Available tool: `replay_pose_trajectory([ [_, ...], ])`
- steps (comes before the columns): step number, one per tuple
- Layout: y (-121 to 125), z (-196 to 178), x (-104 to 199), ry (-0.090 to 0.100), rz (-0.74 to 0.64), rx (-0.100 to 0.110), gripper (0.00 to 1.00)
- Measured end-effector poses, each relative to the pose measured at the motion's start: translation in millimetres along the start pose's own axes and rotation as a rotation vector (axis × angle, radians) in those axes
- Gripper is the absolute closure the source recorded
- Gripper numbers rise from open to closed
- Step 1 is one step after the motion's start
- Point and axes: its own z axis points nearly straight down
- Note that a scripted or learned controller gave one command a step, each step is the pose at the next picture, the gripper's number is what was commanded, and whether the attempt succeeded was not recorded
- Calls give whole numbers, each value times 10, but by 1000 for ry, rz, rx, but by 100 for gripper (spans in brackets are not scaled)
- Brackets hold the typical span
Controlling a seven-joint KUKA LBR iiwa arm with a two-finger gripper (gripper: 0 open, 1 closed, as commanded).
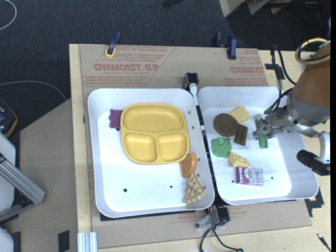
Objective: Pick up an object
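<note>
My gripper [262, 134] hangs low over the right bin [294, 188], near its right-middle part. A small green piece [263, 142] shows right at the gripper's tip; whether it is gripped or lying on the bin floor I cannot tell. Just left of the gripper lie a dark brown bar [240, 135], a round brown cookie [226, 124] and a pale yellow chunk [240, 113]. Further forward are a lumpy green item [221, 146], a yellow wedge [237, 160] and a red-and-white packet [249, 176].
The left bin [110, 188] holds a yellow divided plate [155, 133], a purple item [115, 118] at its left, an orange bread piece [189, 165] and a waffle-patterned wedge [193, 189]. The bins' shared wall [203, 140] runs down the middle. The arm's orange band [315, 80] stands over the right rim.
</note>
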Motion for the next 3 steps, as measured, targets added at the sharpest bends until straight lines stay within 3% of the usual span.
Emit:
replay_pose_trajectory([
  [2, 54, -704, 16, 0, 0, 1, 100],
  [3, 79, -795, 512, 3, -5, 3, 100],
])
